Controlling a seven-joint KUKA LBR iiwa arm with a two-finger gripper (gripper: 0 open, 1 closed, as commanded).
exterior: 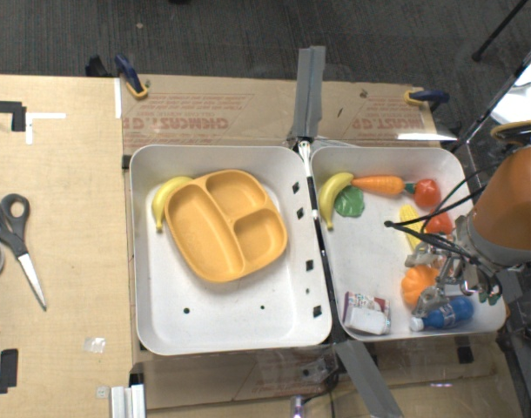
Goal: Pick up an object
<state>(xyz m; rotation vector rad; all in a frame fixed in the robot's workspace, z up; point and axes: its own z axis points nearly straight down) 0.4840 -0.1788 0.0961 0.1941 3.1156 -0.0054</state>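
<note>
Lying just beneath and slightly toward the near rim from the jaws point(440, 296), a blue bottle-like toy point(448, 313) rests in the near right corner of the right bin point(335, 259). Its long axis runs roughly crosswise in the camera view, parallel to the bin's near wall, with a pale cap end pointing left toward a small white carton point(366, 313) and its blue body pointing right, under the arm's wrist. Touching it on the far side, and partly hidden behind the jaws, sits a rounded orange toy point(416, 283), so the jaws hang above the seam between the two. Which of them the program is aiming at cannot be settled; the blue one seems the nearer candidate, and a grasp across its short width would call for the jaws to close along the near-far direction.

Whether the jaws are spread or pressed together I cannot tell: metal parts and dark cables clutter them, and nothing is plainly pinched between them.

Farther from the jaws, toward the bin's far wall, lie a red toy point(426, 192), a carrot point(378, 184), a green piece point(349, 202) and a banana point(331, 195). Well apart to the left, the other bin point(161, 320) holds an orange divided plate point(225, 225) with a second banana point(164, 197) at its edge.
</note>
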